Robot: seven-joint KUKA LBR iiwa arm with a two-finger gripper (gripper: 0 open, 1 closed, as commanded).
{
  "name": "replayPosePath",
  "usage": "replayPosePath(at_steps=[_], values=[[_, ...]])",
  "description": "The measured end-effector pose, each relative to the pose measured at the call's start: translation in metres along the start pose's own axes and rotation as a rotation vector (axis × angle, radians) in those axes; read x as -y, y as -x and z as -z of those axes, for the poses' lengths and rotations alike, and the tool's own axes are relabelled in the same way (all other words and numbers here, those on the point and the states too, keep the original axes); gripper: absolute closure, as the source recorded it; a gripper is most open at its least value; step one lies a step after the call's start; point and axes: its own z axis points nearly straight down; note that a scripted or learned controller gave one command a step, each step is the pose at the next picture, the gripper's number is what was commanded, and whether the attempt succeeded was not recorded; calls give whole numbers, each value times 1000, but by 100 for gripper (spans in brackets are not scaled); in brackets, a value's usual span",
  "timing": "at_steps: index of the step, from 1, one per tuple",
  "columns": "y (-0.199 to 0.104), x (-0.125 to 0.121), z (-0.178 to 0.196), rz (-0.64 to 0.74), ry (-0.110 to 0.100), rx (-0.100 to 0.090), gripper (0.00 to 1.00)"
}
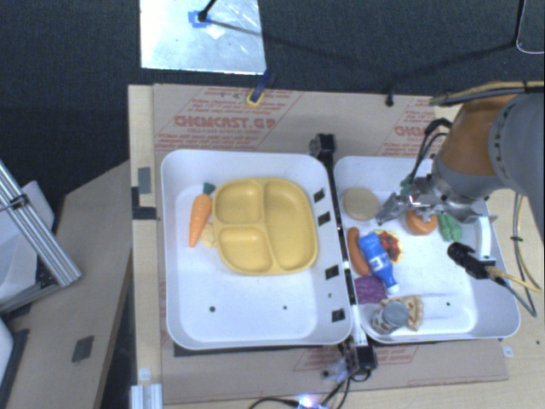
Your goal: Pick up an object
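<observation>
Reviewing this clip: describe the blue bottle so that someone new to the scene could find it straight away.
Start at the right bin, the one the arm reaches into. Near its left wall lies the blue bottle, white cap pointing toward the near edge. It rests between an orange sausage-like piece and a purple item, and is the only blue thing in the bin.

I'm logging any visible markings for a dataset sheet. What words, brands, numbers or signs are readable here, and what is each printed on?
"CHEMCAST" followed by roughly "GP", in red and upside down: on the brown protective sheet under the bins, beyond the left bin.
The same red print, partly hidden and unreadable: on the sheet beyond the right bin.
Blue bottle: label too small to read.
</observation>
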Motion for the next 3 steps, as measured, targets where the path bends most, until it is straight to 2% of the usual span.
replayPosePath(at_steps=[1,3], values=[[0,0,9,0,1,0,100],[-4,-12,122,5,3,0,100]])
